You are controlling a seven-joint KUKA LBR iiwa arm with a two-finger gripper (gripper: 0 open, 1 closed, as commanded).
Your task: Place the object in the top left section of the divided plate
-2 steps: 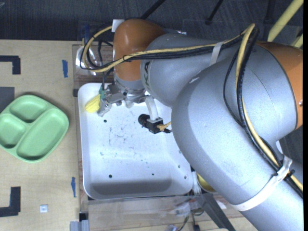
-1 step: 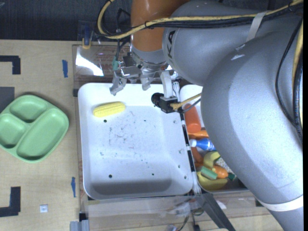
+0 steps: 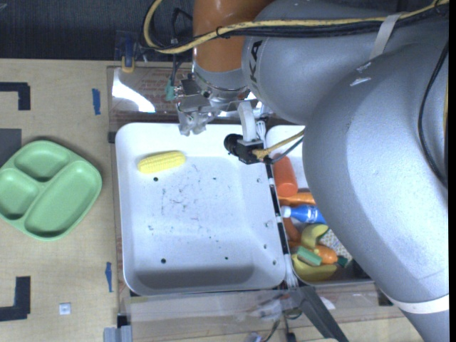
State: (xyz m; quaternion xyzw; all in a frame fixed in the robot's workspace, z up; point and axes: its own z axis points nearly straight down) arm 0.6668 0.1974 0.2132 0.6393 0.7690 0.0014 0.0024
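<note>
While the grey arm [image 3: 342,120] fills the right, the left white bin [image 3: 199,262] holds a corn cob [image 3: 162,162] near its far-left corner, long axis left-right, just below-left of the pincer [image 3: 191,123], which hovers empty; the green divided plate [image 3: 47,189] waits left on the desk [image 3: 57,84].

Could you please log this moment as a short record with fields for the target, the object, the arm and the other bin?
target: green plastic divided plate, on the wooden bench left of the bins
object: yellow corn cob, lying in the left white bin near its top left corner
arm: pincer at the bin's top edge, above and right of the corn, apart from it
other bin: orange, blue and yellow items, partly hidden by the arm
</note>
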